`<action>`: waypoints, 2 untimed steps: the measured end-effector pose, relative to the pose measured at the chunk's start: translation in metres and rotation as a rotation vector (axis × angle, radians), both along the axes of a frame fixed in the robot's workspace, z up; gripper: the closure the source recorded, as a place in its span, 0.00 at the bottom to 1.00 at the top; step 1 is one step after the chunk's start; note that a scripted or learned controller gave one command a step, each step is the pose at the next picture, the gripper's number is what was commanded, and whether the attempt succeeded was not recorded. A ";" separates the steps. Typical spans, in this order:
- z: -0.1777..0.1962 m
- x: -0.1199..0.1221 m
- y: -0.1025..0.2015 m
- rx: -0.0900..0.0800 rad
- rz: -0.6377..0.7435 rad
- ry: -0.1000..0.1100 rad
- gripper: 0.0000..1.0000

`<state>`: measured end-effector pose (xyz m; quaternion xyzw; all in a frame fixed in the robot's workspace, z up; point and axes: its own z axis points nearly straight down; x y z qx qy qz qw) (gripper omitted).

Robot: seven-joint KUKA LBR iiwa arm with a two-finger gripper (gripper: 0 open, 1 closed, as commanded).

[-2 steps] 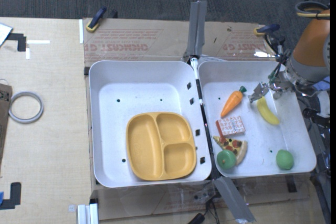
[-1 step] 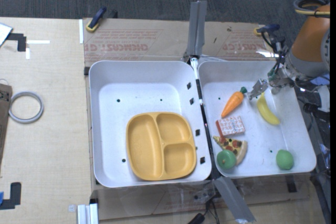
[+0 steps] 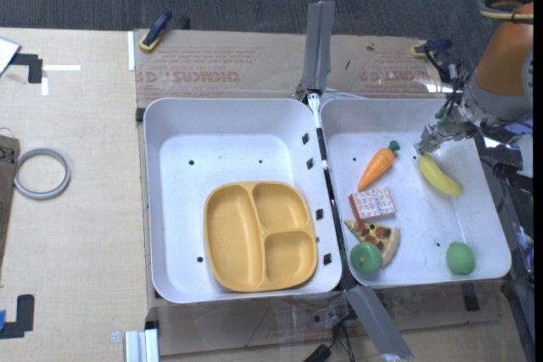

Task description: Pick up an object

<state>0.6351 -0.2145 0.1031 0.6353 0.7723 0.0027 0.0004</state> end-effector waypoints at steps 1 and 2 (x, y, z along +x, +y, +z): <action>0.104 -0.021 0.125 -0.004 0.094 0.004 1.00; 0.104 -0.021 0.125 -0.005 0.094 0.004 0.00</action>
